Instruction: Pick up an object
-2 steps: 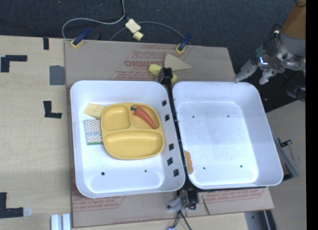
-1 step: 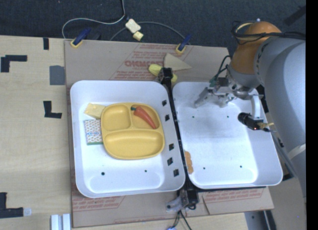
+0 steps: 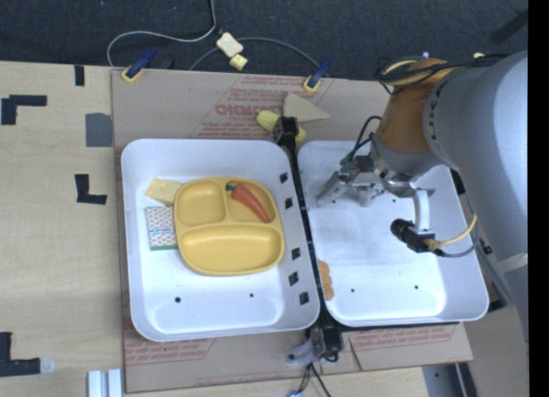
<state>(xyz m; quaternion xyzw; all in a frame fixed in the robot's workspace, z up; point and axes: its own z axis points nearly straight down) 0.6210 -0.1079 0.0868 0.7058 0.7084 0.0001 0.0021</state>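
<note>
In the left bin (image 3: 154, 305) lies a yellow divided plate (image 3: 225, 237) with an orange carrot-like piece (image 3: 250, 201) in its upper right compartment. A pale yellow wedge (image 3: 161, 189) and a small patterned block (image 3: 159, 226) rest against the plate's left side. My gripper (image 3: 332, 191) hangs low over the upper left part of the right bin (image 3: 429, 305), pointing toward the divider. Nothing shows beneath it or in its grasp. The grey arm with its orange band (image 3: 412, 121) comes in from the right.
A black strip with clips (image 3: 298, 215) runs between the two bins. A small orange scrap (image 3: 325, 277) lies at the right bin's left rim. Behind the bins are a yellow object (image 3: 269, 118), two blue clamps (image 3: 137, 65) and cables.
</note>
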